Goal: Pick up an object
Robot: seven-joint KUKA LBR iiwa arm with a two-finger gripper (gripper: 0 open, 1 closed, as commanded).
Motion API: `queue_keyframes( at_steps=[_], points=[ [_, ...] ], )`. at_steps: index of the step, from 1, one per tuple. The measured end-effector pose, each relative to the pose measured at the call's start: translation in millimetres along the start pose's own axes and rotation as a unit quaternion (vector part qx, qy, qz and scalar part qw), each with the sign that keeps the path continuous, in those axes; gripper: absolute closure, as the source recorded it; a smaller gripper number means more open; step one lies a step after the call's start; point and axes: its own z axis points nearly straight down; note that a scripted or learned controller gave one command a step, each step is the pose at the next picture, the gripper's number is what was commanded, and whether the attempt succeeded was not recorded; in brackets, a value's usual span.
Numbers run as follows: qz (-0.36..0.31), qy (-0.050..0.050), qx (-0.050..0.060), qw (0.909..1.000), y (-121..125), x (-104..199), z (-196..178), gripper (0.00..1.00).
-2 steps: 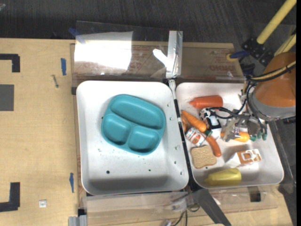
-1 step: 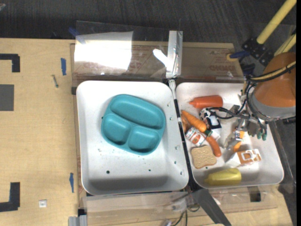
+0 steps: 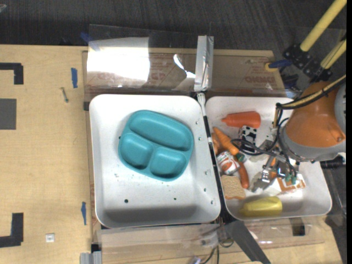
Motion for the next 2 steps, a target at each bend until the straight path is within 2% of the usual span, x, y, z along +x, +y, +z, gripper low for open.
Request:
queue_keyframes(
  at_steps=[1,2],
  points=[
    [0.057,0.002,0.0,0.9984,27.3,-85.8,-54.7,0.0],
    [0.049,0.002,0.0,0.9988,-16.5,-32.2,0.9,0.0]
  ],
)
